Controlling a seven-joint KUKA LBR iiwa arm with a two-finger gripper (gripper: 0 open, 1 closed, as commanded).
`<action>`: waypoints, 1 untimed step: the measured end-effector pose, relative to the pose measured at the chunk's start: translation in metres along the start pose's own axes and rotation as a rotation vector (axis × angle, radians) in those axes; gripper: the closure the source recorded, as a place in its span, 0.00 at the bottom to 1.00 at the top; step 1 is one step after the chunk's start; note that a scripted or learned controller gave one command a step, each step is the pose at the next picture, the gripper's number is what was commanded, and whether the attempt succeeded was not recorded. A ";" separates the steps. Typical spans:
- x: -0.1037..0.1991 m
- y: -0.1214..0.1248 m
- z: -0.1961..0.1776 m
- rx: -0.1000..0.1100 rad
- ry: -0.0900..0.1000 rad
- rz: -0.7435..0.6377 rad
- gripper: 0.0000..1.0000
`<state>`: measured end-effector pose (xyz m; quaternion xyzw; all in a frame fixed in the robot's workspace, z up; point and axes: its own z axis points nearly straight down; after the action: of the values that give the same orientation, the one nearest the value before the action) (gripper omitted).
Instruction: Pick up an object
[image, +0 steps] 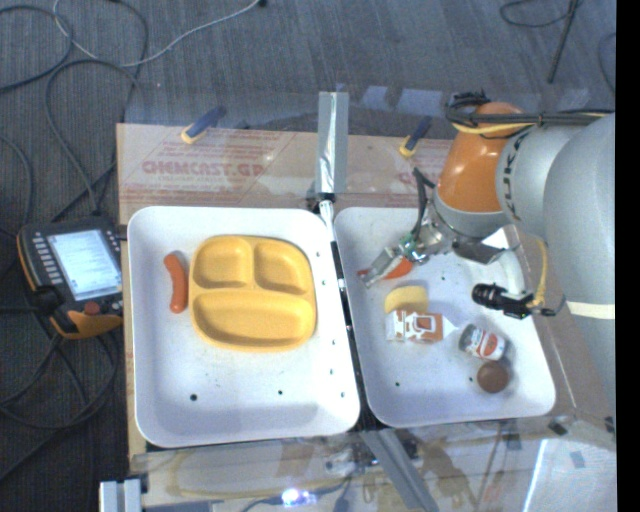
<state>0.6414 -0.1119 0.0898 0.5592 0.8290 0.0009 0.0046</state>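
- A handheld control pendant (72, 272) with a lit screen is lying on the floor at the far left, beside the bench.
- The left bin (150, 400) is holding an orange sausage-shaped toy (177, 281) lying lengthwise near its left wall, and just to the right of it a yellow divided tray (254, 291) is sitting.
- A metal post (331, 140) is standing at the far side between the two bins.
- The right bin (420, 405) is holding a small orange carrot-like piece (399, 268) at its far left part, right at the gripper (392, 262).
- The gripper is reaching down-left into the right bin; its fingers are appearing to straddle the orange piece, but whether they are clamped on it I cannot tell.
- Nearer, a yellow wedge (406, 298) is touching a white and orange carton (416, 326).
- Further right, a small can (484, 343) is lying near a brown round piece (492, 377).
- The grey arm (575, 200) with its orange band (472, 170) is coming in from the right.
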 end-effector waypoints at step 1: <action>-0.001 0.001 -0.011 -0.006 -0.002 0.000 1.00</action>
<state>0.6427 -0.1119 0.1004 0.5593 0.8290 0.0028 0.0069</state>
